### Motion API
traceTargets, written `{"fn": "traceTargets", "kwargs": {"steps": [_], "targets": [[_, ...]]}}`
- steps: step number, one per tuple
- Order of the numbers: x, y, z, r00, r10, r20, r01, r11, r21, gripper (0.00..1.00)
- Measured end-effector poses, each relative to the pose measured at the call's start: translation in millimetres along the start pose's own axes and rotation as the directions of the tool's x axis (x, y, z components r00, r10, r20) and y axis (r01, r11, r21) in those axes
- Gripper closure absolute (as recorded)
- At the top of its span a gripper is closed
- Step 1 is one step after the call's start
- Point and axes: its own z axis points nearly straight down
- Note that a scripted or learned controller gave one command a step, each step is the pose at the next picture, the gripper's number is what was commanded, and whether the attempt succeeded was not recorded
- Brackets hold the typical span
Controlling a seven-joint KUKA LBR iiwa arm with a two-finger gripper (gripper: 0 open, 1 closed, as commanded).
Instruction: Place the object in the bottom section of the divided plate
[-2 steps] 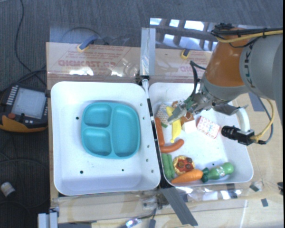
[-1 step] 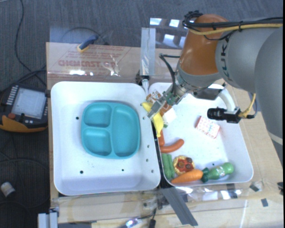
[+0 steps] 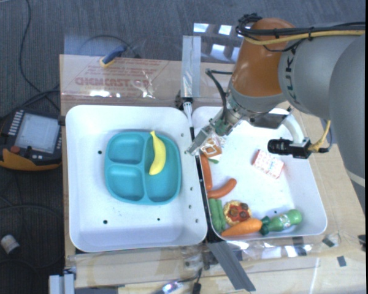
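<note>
A blue divided plate (image 3: 130, 179) lies in the left white bin (image 3: 86, 225). A yellow banana (image 3: 156, 153) rests on the plate's right-hand section, reaching up to the top rim. My gripper (image 3: 207, 137) hangs low over the upper left corner of the right bin (image 3: 306, 195), close to the wall between the bins. Right under its tip lies a small orange and white toy piece (image 3: 213, 148). Whether that piece touches the gripper cannot be told.
The right bin holds an orange stick (image 3: 206, 170), a red sausage (image 3: 222, 187), a green vegetable (image 3: 216, 214), a pizza piece (image 3: 236, 211), a carrot (image 3: 243, 228), a green bottle (image 3: 283, 220) and a pink box (image 3: 268, 163). A teach pendant (image 3: 27, 138) lies left of the bench.
</note>
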Motion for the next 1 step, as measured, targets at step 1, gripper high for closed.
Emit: {"fn": "traceTargets", "kwargs": {"steps": [1], "targets": [[-13.4,-49.4,4.4,0.995,-0.095,0.001,0.095,0.995,0.001,0.00]]}}
